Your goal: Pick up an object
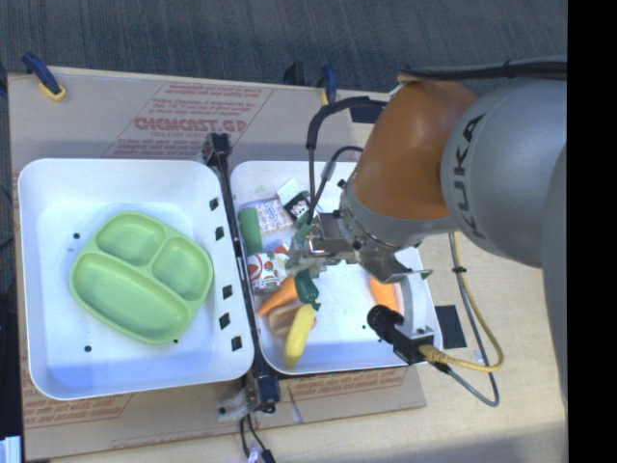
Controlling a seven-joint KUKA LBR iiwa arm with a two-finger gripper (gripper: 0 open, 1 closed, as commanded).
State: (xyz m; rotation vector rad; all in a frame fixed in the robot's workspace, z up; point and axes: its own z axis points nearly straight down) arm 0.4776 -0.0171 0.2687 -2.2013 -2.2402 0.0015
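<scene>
We see the grey arm (pixel 501 172) with its orange band (pixel 410 152) covering much of the right bin (pixel 333 360), so the bin's far right part and whatever lies under the wrist stay hidden from us. The end effector (pixel 307 258) hangs low over the clutter near the bin's middle, but its tips are lost among dark metal and a green piece, and we cannot tell whether it is spread or pressed together, nor whether it pinches anything. Just below it lies a yellow banana (pixel 299 334), its long axis running roughly from the near edge of the bin up toward the end effector, slightly tilted, with its upper end close beneath the tips. Beside the banana, to the left, an orange carrot (pixel 278 297) lies aslant, and a red and white can (pixel 260 270) sits just left of the end effector. A green cylinder (pixel 250 228) stands near the divider between the bins. The left bin (pixel 58 374) holds a green divided plate (pixel 143 276), well apart from the arm, on the desk (pixel 193 114)
</scene>
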